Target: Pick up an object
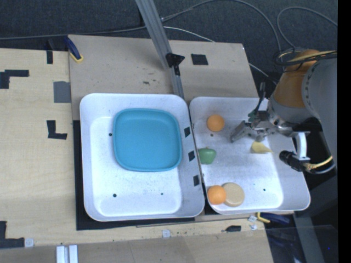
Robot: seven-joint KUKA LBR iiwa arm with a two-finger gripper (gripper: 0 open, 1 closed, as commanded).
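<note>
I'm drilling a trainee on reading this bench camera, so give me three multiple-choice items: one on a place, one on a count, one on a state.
1. Where does the blue plate lie?
A. left bin
B. right bin
C. on the bench outside the bins

2. How many orange balls lie in the right bin?
A. one
B. two
C. four

3. How does the gripper stand?
A. holding the green object
B. above the right bin, nothing between its fingers
C. over the plate

Answers:
1 A, the plate rests in the left bin.
2 B, one orange ball near the top, another at the bottom.
3 B, the green object lies apart from it.
</note>
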